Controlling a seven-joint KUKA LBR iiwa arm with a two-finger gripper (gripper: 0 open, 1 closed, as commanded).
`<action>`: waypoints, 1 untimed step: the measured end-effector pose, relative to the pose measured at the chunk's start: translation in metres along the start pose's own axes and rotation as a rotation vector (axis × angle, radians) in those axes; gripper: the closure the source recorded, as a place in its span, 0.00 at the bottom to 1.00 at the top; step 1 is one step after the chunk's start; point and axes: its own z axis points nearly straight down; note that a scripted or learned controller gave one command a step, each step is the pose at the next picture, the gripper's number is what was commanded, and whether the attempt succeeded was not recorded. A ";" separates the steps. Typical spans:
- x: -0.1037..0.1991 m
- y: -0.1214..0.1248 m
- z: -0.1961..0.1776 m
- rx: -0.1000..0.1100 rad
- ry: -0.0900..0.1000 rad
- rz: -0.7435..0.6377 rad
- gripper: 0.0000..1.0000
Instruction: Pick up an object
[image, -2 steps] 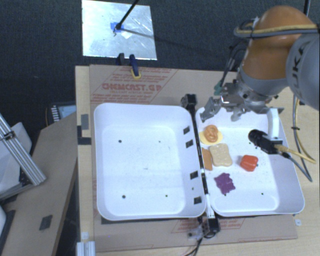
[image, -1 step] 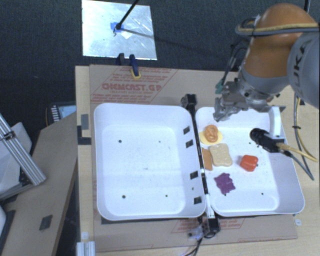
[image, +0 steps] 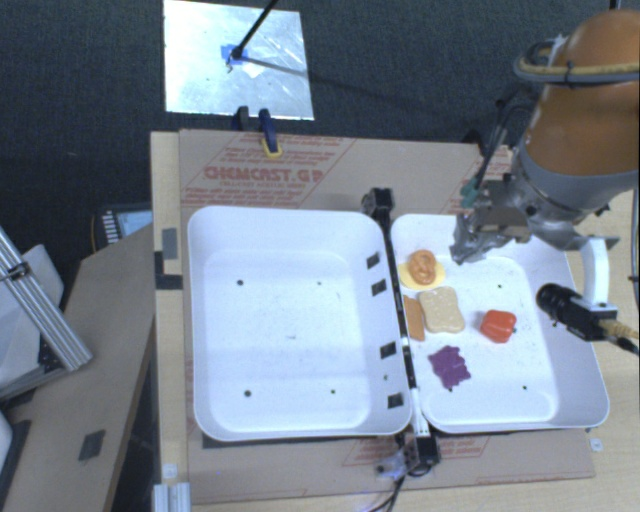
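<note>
The left bin (image: 285, 320) lies well left of the gripper (image: 466, 250). In the right bin (image: 575, 400), a yellow pretzel piece (image: 423, 267) sits just left and below it, nearest target. The gripper carries nothing; it is approaching and must descend leftward.

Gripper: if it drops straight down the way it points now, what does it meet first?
Probably the bare white floor of the right bin, just right of the orange pretzel-like toy. The gripper hangs beside that toy, not over it, though depth is hard to judge from this slanted view.
</note>
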 end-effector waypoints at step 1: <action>0.079 -0.021 -0.053 -0.004 0.002 -0.007 1.00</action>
